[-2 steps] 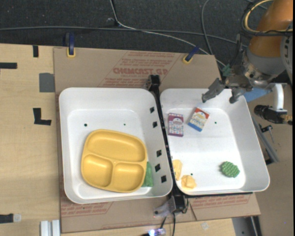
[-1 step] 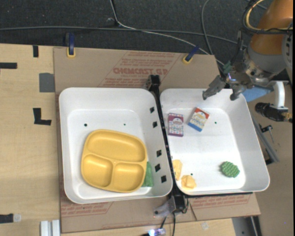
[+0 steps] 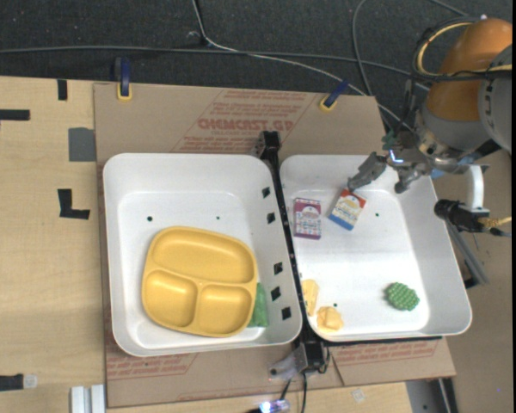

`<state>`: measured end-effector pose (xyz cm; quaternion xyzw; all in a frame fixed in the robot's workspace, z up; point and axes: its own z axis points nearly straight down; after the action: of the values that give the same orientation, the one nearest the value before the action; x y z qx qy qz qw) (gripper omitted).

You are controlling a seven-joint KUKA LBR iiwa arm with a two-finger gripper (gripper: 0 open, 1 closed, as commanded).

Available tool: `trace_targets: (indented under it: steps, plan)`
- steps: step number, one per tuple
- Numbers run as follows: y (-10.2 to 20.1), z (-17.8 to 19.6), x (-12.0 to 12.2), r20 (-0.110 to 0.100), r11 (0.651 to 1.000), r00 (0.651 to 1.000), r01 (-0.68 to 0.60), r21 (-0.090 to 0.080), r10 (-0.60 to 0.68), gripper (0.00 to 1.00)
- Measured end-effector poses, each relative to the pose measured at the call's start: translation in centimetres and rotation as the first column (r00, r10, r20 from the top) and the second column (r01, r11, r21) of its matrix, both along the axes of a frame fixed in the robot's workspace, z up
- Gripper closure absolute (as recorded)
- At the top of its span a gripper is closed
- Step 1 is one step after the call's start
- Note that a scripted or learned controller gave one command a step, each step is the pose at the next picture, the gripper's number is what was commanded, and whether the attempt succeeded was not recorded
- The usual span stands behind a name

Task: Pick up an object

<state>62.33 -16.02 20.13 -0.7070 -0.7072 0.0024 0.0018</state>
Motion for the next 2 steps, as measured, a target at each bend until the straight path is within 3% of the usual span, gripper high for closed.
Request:
trace_targets:
  steps: [2]
  plan:
    - [0.4, -11.7, -0.6, 0.005, 1.000, 1.000, -0.002, -0.001, 0.002, 0.00]
